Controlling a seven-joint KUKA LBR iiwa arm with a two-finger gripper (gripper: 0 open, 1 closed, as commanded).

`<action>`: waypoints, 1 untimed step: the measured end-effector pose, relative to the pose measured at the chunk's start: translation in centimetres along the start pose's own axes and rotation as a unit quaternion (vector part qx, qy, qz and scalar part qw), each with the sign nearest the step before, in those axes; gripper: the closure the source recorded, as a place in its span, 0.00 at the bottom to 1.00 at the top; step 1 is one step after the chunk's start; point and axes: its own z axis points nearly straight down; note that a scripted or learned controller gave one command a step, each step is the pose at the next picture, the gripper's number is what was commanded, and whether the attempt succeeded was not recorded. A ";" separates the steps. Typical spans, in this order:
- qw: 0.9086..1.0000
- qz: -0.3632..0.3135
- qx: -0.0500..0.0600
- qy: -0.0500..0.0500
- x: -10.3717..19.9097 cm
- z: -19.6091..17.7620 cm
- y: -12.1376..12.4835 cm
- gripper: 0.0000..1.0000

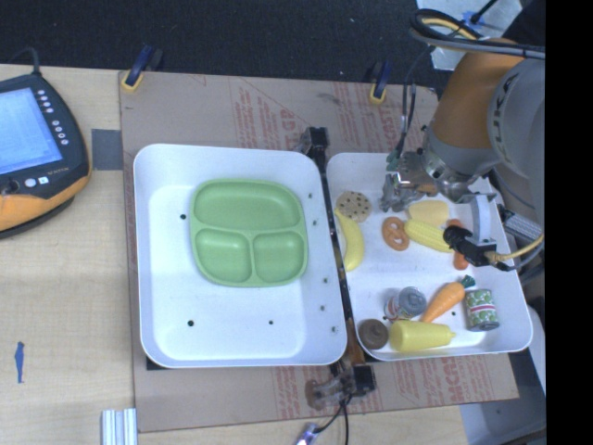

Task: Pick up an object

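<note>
The gripper (400, 193) hung low in the right bin (363, 167); its finger state could not be told. Just below it lay a pretzel (396, 234), a cookie (353, 205) beside.

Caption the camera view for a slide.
Gripper hovers over toy food in the right bin; green plate in the left bin.

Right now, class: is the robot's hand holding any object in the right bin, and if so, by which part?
It cannot be told. The hand hangs over the far side of the right bin, near the pretzel, and no object shows between its tips.
</note>
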 end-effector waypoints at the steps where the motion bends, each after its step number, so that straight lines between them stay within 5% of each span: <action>1: 1.000 0.000 0.000 0.000 0.0 0.0 0.0 0.00</action>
